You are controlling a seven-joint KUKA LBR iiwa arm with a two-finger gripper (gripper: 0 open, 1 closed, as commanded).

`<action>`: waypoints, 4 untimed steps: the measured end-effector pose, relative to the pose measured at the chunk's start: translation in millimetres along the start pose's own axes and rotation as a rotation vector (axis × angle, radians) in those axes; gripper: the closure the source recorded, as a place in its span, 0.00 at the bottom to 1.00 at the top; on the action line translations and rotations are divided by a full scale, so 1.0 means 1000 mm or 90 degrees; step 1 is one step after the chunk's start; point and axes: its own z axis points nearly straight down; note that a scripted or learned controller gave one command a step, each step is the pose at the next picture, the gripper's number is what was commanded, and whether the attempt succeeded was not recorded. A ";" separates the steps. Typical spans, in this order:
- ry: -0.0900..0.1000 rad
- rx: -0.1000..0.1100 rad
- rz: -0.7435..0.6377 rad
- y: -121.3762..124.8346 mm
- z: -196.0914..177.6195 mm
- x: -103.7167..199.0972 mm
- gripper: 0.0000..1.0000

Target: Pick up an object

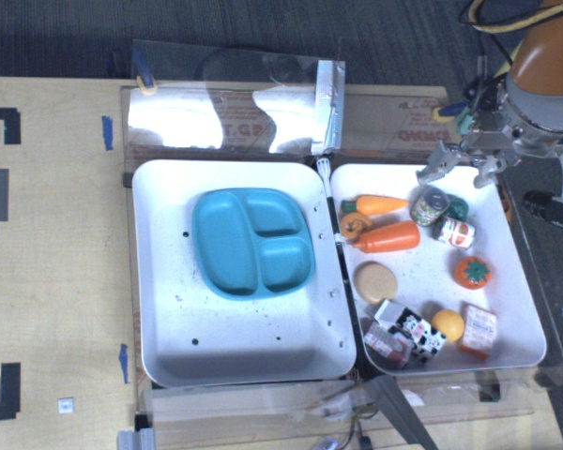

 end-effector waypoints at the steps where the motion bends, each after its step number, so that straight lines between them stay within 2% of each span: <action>1: -0.001 0.003 0.026 -0.024 0.057 -0.075 0.00; 2: 0.005 0.004 -0.046 0.008 0.176 -0.097 0.00; 3: 0.022 0.033 -0.007 0.053 0.183 -0.099 0.00; 4: 0.023 0.050 -0.008 0.049 0.174 -0.099 1.00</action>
